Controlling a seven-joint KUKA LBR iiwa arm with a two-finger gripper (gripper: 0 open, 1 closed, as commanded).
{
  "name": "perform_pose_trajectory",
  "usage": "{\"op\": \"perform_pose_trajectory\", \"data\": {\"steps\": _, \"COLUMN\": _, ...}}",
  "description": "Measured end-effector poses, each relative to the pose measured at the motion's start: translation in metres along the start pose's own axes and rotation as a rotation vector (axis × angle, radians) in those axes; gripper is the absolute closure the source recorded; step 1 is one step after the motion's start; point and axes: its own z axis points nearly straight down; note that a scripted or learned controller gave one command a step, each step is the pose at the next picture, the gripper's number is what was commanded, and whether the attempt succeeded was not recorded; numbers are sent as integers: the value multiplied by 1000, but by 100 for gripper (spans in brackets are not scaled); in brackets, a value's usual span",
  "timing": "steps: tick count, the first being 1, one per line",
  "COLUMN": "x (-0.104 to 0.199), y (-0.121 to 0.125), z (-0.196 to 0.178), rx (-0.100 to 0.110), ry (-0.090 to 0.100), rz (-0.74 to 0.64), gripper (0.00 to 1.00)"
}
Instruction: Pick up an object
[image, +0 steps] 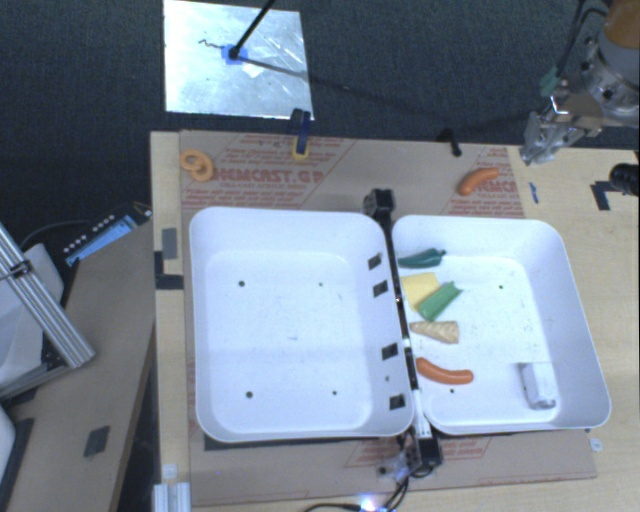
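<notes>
At the far left, a pretzel-shaped orange ring (197, 164) is seen on the brown surface (330, 165), near its upper left corner. Further right, a small yellow and blue clamp-like piece (299, 134) is placed at the top edge of the surface, just below a shiny silver sheet (215, 65). The left bin (210, 260) is positioned next to the right bin (570, 300), and the two are touching along a row of black clips.

In the right bin, the things are gathered near its left wall. A dark green pepper (421, 258) is found at the top, and under it a yellow piece (420, 289) is touching a light green piece (440, 299). A pale cone (436, 331) is lying below them, and then an orange sausage (444, 374). A grey white block (536, 385) is placed apart, near the lower right corner.

A second orange sausage (478, 180) is lying outside the bins, on the surface above the right bin.

The end effector (545, 135) is held at the upper right, above the surface edge and well apart from all things. Nothing is seen between its fingers; whether they are spread or pressed together cannot be told.
</notes>
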Motion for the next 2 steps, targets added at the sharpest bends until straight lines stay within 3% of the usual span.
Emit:
{"op": "perform_pose_trajectory", "data": {"steps": 1, "x": 31, "y": -64, "z": -145, "rx": 0, "ry": 4, "rz": -5, "gripper": 100}}
{"op": "perform_pose_trajectory", "data": {"steps": 2, "x": 76, "y": -113, "z": 9, "rx": 35, "ry": 8, "rz": -5, "gripper": 100}}
